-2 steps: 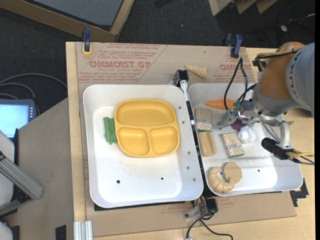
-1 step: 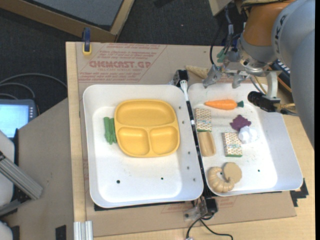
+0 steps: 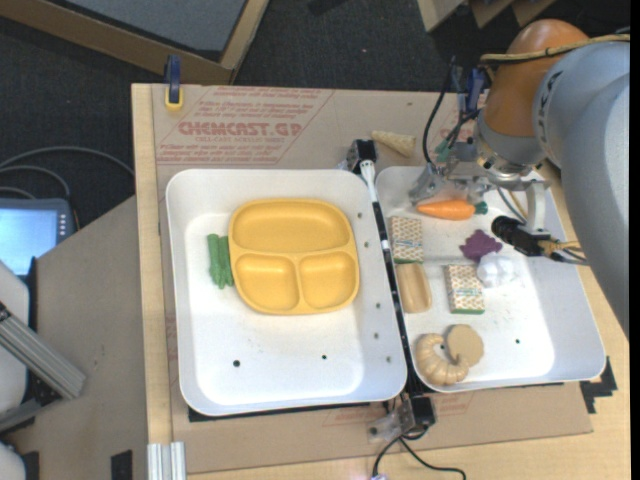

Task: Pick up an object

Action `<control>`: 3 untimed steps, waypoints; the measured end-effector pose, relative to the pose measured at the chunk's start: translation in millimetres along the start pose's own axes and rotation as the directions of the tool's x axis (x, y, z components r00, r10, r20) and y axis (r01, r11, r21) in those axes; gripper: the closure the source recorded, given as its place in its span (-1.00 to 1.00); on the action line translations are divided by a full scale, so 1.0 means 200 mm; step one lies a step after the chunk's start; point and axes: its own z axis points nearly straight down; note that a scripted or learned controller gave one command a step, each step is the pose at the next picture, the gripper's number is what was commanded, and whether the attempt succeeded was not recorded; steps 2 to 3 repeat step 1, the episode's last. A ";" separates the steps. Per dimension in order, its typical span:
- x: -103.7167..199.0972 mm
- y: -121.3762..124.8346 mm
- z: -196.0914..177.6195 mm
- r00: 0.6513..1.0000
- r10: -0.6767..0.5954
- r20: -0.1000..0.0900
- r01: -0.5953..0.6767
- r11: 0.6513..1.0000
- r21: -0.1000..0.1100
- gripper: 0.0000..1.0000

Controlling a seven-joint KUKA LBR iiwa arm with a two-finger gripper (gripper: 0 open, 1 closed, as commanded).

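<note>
Your pincer is down in the right bin, and right beneath it lies the carrot, resting on the bin floor. Whether the pincer is wide or narrow, you cannot tell from here. Nothing is lifted yet; grasp and raise remain.

Even overhead light, faint shadows, perhaps slight softness at edges
</note>
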 end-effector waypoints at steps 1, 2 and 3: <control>-0.35 -0.02 0.09 1.000 0.003 -0.002 -0.003 1.000 0.010 -1.00; -0.35 -0.02 0.09 1.000 0.003 -0.002 -0.003 1.000 0.010 -1.00; -0.35 -0.02 0.09 1.000 0.003 -0.002 -0.003 1.000 0.010 -1.00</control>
